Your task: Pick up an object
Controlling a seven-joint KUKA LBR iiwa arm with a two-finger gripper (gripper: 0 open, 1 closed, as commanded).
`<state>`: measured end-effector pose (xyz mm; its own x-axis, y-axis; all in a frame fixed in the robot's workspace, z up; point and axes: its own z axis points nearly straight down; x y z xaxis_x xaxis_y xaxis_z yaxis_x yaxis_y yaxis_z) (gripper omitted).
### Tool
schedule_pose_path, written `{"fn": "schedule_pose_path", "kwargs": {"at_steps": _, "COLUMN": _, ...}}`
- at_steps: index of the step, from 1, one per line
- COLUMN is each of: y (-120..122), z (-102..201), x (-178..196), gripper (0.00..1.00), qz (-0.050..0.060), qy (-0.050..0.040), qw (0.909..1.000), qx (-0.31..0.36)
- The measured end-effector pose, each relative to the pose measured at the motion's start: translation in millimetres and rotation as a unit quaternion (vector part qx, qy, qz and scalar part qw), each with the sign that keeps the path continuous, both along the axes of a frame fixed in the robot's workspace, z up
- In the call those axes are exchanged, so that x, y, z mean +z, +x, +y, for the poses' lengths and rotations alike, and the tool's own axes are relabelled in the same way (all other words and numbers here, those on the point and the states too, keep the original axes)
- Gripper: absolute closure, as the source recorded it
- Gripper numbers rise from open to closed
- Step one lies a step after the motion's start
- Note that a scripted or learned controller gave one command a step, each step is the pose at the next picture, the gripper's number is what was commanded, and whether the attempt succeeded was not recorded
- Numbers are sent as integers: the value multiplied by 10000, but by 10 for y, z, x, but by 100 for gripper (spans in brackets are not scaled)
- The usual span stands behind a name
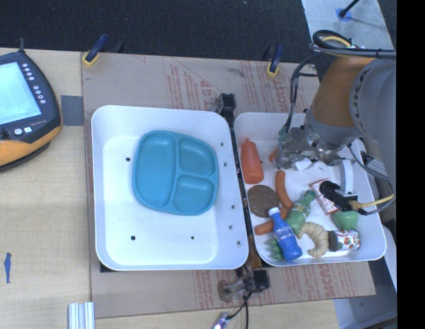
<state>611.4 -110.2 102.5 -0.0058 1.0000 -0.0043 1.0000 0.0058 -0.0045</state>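
Note:
My gripper hangs low over the back of the right bin, under the grey arm with its orange band. Just left of it lies an orange carrot. In front of it lie a red sausage and a brown round patty. Nearer the bin's front are a blue bottle, a green bottle, a croissant, a green piece and a small printed can. The arm hides the fingertips.
The left bin holds a blue divided plate. A tablet-like pendant lies on the bench at far left. Blue-and-yellow clamps pin the cardboard at the back edge. A red, white and black packet lies right of the green bottle.

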Motion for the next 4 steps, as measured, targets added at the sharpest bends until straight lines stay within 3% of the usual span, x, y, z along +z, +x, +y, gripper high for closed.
{"fn": "schedule_pose_path", "kwargs": {"at_steps": 1, "y": -1, "z": 2, "x": -1, "gripper": 0, "qz": 2, "qy": 1, "qw": 10000, "qx": 2}}
{"fn": "schedule_pose_path", "kwargs": {"at_steps": 2, "y": 328, "z": 52, "x": -102, "gripper": 0, "qz": -13, "qy": 19, "qw": 10000, "qx": -12}}
{"fn": "schedule_pose_path", "kwargs": {"at_steps": 3, "y": 328, "z": 49, "x": 1, "gripper": 100, "qz": -3, "qy": 22, "qw": 10000, "qx": 3}}
{"fn": "schedule_pose_path", "kwargs": {"at_steps": 4, "y": 21, "z": 804, "x": 901, "gripper": 100, "qz": -12, "qy": 29, "qw": 10000, "qx": -4}}
